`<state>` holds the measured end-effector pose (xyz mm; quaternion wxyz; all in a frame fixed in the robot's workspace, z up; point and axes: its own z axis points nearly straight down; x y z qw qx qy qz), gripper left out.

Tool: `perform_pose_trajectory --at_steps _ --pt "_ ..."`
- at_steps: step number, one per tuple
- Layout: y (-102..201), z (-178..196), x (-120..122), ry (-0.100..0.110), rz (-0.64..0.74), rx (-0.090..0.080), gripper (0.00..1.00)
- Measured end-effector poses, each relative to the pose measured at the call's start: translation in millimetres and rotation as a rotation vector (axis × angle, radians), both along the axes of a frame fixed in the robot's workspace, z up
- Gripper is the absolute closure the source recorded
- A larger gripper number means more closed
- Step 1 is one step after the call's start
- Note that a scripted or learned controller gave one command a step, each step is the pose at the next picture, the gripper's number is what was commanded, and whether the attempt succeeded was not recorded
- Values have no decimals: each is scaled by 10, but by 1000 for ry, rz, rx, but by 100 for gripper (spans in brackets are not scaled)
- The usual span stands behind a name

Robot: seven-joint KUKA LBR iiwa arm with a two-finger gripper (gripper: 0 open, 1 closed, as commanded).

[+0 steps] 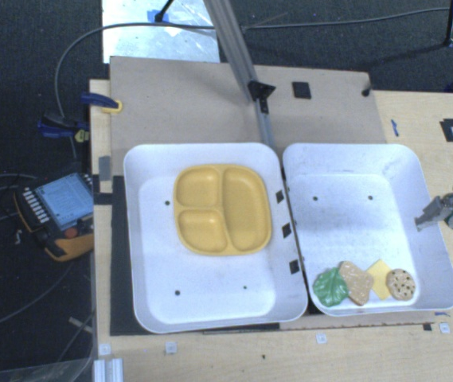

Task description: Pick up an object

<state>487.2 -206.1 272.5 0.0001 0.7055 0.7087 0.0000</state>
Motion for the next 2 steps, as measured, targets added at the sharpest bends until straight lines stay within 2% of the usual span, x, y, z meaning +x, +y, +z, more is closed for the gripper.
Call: perform_pose_trajectory --at_steps 1,2 --pt "0 8 5 -2 0 -1 0" --pt "35 -412 19 1 -2 0 0"
